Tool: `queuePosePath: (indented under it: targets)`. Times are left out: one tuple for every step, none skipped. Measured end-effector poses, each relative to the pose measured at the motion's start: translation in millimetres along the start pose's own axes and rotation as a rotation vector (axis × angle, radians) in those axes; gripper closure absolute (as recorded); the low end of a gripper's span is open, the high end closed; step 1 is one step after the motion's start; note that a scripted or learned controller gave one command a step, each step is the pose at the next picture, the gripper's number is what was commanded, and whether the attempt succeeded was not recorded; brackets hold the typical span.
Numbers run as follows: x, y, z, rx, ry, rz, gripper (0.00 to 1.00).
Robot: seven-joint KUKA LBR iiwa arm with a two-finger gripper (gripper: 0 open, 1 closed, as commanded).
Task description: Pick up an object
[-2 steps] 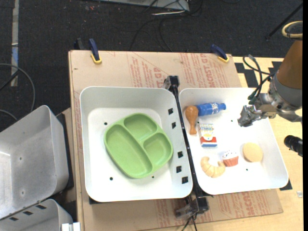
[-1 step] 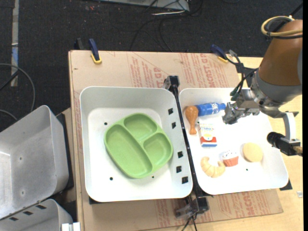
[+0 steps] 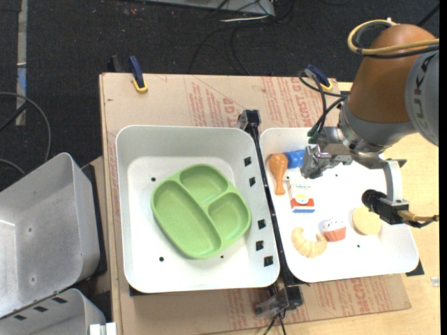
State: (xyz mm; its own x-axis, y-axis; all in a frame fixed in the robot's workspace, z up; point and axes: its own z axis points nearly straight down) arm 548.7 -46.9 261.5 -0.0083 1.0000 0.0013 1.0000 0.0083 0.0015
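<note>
My gripper (image 3: 316, 165) hangs over the upper left part of the right bin (image 3: 391, 257), under the grey arm with its orange band. It is right beside a small blue object (image 3: 294, 158) and just above a white and red carton (image 3: 302, 194). A toy chicken drumstick (image 3: 278, 170) lies at the bin's left wall. Nearer the front lie a croissant (image 3: 308, 243), a small cupcake (image 3: 333, 229) and a pale yellow round piece (image 3: 365, 222). I see nothing lifted off the bin floor.
The left bin (image 3: 140, 152) holds a green divided plate (image 3: 201, 210). A black clamp part (image 3: 383, 206) on the arm sticks out over the right bin. A grey tub (image 3: 42, 236) stands off the bench to the left.
</note>
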Motion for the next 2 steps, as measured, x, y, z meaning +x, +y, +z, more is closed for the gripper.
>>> queuePosePath:
  targets:
    - [52.6,1.5,17.1,0.004,0.000,0.001,1.00]
    - [96.7,12.1,16.1,0.001,-0.001,0.001,1.00]
